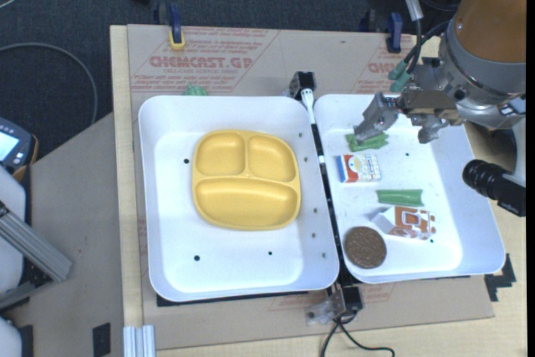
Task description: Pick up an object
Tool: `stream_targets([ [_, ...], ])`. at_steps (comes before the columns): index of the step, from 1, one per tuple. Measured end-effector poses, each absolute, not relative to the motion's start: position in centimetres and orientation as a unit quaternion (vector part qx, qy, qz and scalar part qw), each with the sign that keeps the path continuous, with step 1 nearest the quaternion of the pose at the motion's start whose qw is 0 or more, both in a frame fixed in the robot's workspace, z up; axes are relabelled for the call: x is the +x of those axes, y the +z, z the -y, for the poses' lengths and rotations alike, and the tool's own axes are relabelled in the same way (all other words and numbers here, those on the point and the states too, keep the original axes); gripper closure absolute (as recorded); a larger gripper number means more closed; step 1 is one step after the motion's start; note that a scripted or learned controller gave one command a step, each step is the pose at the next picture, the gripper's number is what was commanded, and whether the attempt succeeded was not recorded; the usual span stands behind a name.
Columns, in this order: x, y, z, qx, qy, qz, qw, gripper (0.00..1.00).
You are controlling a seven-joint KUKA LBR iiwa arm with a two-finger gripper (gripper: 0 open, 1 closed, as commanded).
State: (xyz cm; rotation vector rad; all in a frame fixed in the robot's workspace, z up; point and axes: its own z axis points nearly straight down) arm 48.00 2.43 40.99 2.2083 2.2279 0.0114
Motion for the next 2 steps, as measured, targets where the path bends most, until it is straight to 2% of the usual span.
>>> stream_targets([
  [1,47.6,21.8,-5.9,0.707,-0.0067,-0.708,-0.006,0.0],
  [2,48.1,36.2,-6.0,0.706,0.007,-0.708,0.005,0.0],
])
